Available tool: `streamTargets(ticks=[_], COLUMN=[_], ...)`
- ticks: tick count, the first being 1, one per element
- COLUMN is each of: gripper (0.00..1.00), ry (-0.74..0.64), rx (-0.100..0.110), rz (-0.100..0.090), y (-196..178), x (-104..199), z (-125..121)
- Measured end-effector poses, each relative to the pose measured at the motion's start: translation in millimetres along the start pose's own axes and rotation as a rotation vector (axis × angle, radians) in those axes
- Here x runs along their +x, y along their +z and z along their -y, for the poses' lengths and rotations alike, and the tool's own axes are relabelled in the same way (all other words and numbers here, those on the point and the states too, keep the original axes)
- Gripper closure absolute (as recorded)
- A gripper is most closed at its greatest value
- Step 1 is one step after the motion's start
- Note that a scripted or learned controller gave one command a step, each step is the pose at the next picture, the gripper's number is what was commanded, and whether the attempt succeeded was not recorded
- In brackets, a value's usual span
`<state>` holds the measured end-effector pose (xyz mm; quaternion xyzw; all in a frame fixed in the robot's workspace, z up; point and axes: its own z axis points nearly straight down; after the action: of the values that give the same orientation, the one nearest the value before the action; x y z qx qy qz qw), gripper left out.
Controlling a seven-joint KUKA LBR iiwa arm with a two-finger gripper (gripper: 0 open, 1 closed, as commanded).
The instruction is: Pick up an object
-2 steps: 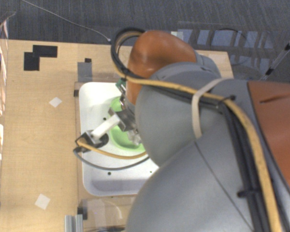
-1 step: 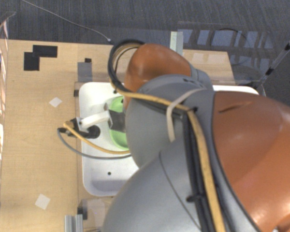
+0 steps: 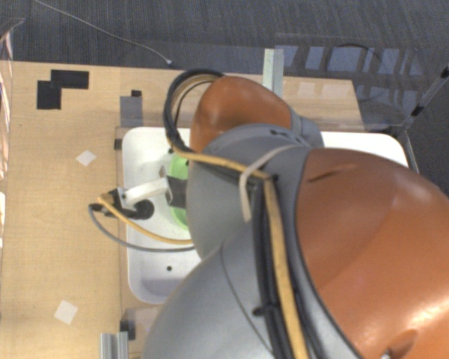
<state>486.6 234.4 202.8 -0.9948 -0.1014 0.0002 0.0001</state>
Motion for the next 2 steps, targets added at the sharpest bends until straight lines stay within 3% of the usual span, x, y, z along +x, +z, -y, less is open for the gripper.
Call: streamTargets(ticks=[1, 2], gripper=[1.0, 1.0], ry=[-0.309, -0.097], rx=[-0.001, 0.0], rz=[-0.003, 0.001], y=[-50, -12], x=[1, 0], z=[0, 0])
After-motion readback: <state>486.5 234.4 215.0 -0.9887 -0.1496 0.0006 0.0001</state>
